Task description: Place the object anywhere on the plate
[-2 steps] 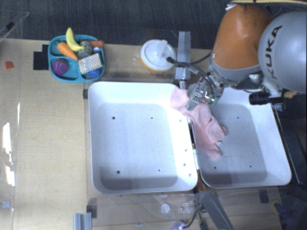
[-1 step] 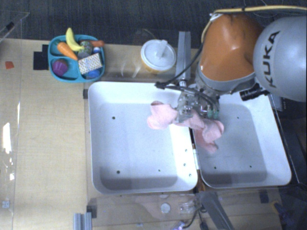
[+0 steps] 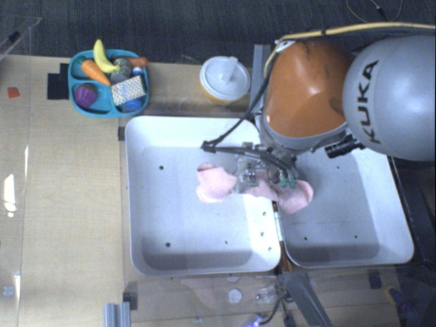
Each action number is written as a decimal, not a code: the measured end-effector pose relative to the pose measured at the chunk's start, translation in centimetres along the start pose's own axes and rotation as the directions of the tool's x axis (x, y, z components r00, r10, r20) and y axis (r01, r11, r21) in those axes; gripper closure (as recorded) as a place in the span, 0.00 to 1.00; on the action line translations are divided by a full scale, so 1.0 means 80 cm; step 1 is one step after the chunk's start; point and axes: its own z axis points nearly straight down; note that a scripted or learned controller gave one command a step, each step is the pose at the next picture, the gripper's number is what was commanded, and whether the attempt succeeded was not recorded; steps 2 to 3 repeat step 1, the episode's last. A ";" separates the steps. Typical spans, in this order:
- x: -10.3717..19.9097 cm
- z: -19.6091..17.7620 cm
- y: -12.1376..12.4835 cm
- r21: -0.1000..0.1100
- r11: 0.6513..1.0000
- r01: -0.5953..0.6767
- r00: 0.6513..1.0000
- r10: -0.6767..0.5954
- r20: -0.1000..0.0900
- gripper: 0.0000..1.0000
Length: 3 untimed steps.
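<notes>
White bins [image 3: 177,251], pink cloth [image 3: 216,182] under claw [image 3: 262,176]

The grey arm [image 3: 388,97] reaches in from the right, its big rounded joint high over the right bin [image 3: 354,244]. The orange band [image 3: 306,90] sits above the wrist, pointing down. Below it the pincer [image 3: 262,176] hangs over the seam where the right bin meets its neighbour, its metal parts crowded together and hard to read.
</notes>
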 end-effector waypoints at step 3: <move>0.000 0.000 0.000 0.000 1.000 0.000 1.000 0.000 0.000 0.00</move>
